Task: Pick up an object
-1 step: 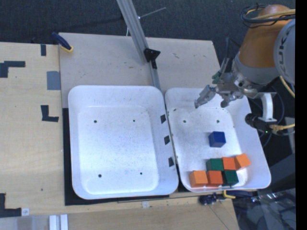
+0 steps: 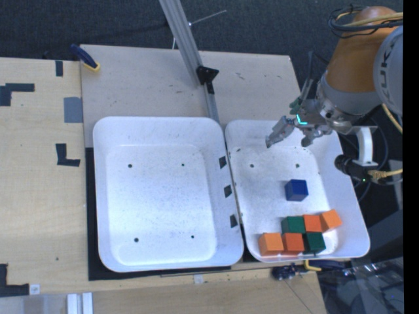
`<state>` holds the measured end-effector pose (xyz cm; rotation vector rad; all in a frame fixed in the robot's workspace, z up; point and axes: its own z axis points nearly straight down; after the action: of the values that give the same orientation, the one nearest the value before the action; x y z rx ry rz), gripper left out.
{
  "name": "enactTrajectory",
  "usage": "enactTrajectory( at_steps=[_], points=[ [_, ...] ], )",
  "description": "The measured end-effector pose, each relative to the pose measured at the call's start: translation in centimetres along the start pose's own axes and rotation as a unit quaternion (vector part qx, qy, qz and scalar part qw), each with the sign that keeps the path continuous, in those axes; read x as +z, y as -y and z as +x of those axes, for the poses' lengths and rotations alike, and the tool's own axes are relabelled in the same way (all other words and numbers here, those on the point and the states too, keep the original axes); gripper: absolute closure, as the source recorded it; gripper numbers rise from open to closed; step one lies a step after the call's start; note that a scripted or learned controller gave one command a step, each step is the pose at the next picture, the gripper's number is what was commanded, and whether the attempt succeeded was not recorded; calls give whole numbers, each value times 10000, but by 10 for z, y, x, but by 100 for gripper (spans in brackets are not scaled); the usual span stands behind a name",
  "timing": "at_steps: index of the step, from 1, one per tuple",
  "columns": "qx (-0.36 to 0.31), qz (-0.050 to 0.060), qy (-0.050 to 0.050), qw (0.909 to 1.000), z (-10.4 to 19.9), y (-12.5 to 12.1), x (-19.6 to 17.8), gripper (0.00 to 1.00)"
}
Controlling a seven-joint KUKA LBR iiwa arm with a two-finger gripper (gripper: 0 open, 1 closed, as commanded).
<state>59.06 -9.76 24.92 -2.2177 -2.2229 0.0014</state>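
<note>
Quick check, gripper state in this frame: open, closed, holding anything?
Gripper: cannot be told from this angle; no block shows in it, and it hangs above the right bin, apart from the blue cube.

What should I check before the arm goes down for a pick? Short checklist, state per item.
1. Gripper over the right bin, the bin with the cubes: ok.
2. Nothing between the fingers: ok.
3. Finger opening: cannot tell, blurred.
4. Free-standing target: ok, blue cube sits apart from the others.
5. Gripper lined up over the blue cube: not ok, it hangs above the bin's far end, cube lies nearer the camera.
6. Cluster at the near edge, orange cubes and green cubes touching: not ok for a clean grasp.
</note>
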Motion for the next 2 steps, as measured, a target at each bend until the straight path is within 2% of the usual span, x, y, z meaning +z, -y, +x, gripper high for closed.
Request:
enactTrajectory(
  at_steps=[1,2],
  points=[
    [5,29,4,10000,7,2,62,0],
    [5,24,8,10000,3,-2,109,0]
  ],
)
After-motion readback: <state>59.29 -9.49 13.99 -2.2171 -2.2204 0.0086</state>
